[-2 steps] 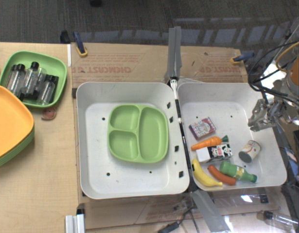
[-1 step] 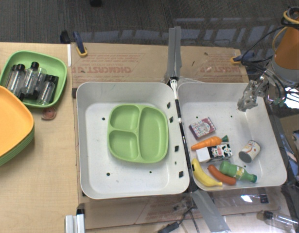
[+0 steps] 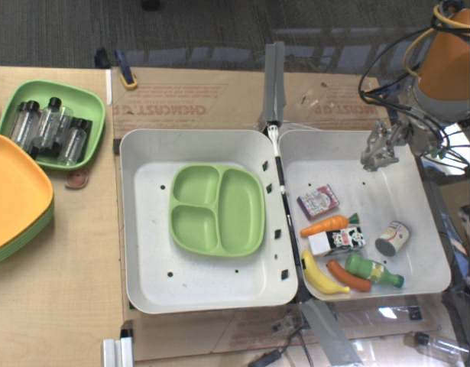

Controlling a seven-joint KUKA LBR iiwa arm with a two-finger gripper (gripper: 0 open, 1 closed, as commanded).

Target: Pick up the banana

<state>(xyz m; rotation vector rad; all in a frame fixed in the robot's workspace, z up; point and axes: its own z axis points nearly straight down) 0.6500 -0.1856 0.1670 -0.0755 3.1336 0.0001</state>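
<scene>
A smooth, curved yellow banana [image 3: 323, 277] lies beside the carrot [image 3: 324, 225]; the end effector's [image 3: 377, 157] opening cannot be told.

Orange plates [image 3: 17, 197] cut by left edge, vial [image 3: 47, 128] labels too small, pincer [image 3: 378, 153] finger gap unclear

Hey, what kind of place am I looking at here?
Probably a robotics lab test bench: a robot arm reaches over two white bins, toy food such as a banana lies in one, and cardboard lines the bench.
</scene>
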